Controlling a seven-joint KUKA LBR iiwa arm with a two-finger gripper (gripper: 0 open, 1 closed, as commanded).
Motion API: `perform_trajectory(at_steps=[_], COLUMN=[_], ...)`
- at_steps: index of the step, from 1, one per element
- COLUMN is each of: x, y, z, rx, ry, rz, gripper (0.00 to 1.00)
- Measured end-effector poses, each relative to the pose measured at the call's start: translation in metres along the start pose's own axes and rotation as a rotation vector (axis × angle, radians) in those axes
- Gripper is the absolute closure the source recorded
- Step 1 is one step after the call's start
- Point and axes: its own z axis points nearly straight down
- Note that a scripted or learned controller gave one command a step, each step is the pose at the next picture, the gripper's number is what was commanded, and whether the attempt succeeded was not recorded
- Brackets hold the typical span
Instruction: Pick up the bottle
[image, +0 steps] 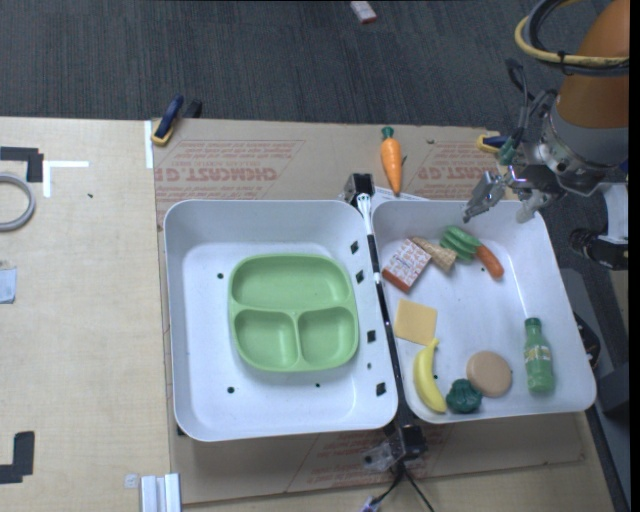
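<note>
Camera view, bottle (539, 356) well apart from end effector (508, 200)

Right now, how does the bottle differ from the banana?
The bottle is green and straight; the banana is yellow and curved. The bottle lies near the right bin's right wall, the banana near its left wall. Both lie toward the bin's near edge, apart from the gripper.

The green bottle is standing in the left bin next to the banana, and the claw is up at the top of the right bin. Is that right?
Not quite. The camera view shows the green bottle in the right bin, not the left one. The banana lies there too, and the claw is indeed at that bin's top edge.
</note>
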Motion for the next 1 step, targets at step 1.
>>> perform_trajectory(at_steps=[1], x=[-0.0003], y=[0.0004], z=[-0.0096], rx=[-0.001], ry=[-0.001], rz=[-0.002], gripper=[1.0])
